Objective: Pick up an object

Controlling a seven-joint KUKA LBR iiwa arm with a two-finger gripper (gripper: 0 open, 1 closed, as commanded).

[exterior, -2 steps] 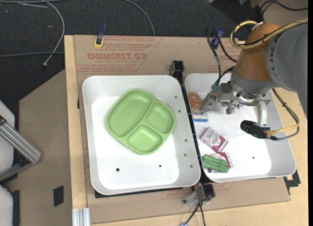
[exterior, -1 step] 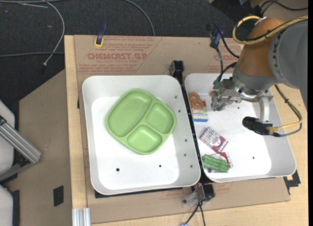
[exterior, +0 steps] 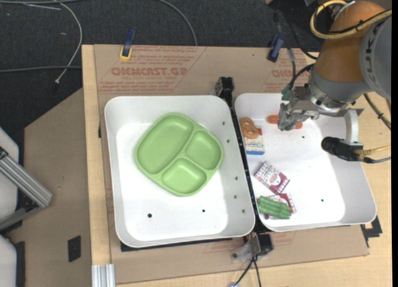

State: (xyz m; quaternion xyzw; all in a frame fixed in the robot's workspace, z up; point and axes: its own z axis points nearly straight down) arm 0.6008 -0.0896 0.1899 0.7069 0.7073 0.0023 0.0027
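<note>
Pick not yet achieved, in my judgement: the gripper (exterior: 290,120) hangs low in the right bin (exterior: 348,208), beside a small orange object (exterior: 273,118), its opening impossible to tell, nothing visibly held; other items lie loose nearer the bin's front.

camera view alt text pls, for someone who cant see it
A grey and orange robot arm reaches in from the right, its gripper low over the far end of the right white bin, near a small orange item. That bin also holds three small packets; the left white bin holds a green divided plate.
</note>
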